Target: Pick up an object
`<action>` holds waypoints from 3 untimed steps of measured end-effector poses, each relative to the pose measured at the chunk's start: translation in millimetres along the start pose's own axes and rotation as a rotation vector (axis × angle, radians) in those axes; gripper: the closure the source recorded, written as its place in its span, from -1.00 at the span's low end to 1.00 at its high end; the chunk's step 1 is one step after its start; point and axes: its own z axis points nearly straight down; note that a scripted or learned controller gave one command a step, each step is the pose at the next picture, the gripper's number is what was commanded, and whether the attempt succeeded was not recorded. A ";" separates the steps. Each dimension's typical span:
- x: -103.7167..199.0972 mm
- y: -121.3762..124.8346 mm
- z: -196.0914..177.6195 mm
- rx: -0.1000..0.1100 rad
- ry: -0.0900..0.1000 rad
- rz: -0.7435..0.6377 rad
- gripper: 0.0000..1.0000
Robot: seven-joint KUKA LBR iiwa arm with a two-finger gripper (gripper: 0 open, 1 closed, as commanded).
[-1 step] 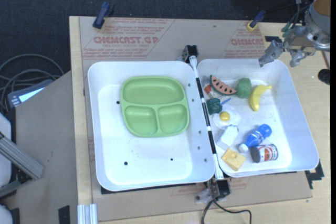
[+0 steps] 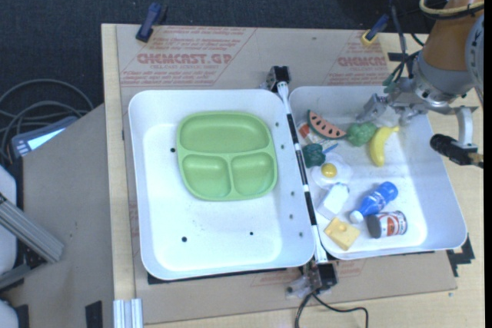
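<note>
On the desk: two shallow white bins sit side by side on a brown board printed with red lettering.
Left bin: holds a green divided plate, three compartments, lying flat toward the far half of the bin.
Right bin: holds the loose objects.
Far side of right bin: a watermelon slice beside a green broccoli piece, with a yellow banana just to its right.
Middle of right bin: a dark green toy near the divider, a fried egg close below it, and a white block nearer still.
Near side of right bin: a blue bottle, a small can with a red label touching it, and a yellow cheese wedge at the front.
Arm: grey with an orange band, reaching in from the right over the far right corner of the right bin.
Jaws: low over the far edge, just above the broccoli piece and banana; whether they are parted or closed cannot be told, and nothing is seen between them.
Blue clamps: fixed at the board's far edge.
</note>
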 end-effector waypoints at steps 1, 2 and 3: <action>23.1 -39.0 38.4 0.002 0.001 0.000 -1.00; 22.7 -38.1 27.6 -0.001 0.000 0.001 1.00; 122.1 -25.3 -62.8 -0.002 0.001 -0.001 1.00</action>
